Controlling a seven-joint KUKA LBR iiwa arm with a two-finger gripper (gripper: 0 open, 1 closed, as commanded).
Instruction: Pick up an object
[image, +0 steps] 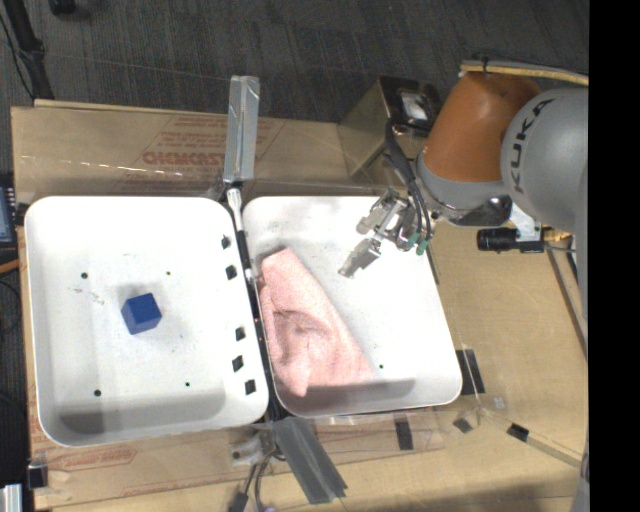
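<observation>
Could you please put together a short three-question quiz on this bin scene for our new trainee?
1. True or false: the blue cube lies in the left bin.
2. What lies in the right bin? A) pink cloth B) green ball C) metal can
3. Fill in: the gripper hangs over the ____ bin.

Key: 1 true. 2 A, the pink cloth. 3 right.
</observation>
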